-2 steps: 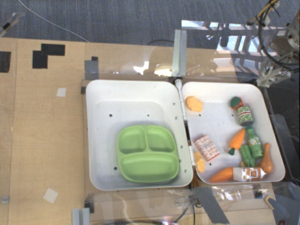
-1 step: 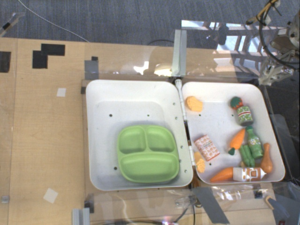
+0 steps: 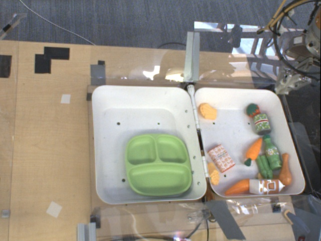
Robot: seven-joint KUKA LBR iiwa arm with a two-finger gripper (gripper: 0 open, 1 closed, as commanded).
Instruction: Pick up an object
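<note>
Wooden table (image 3: 45,149) carries two white bins; pincer state can't be told. Best target: small pink-and-white carton (image 3: 221,158) in the right white bin (image 3: 235,97), well apart from the bottle cluster. Descend straight, straddle its narrow sides.

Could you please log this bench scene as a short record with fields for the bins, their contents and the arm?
left bin: green divided plate
right bin: toy foods, namely carrot, green bottle, small pink box, yellow piece
arm: beyond the right bin's far corner, above the bench edge
held object: none seen
</note>
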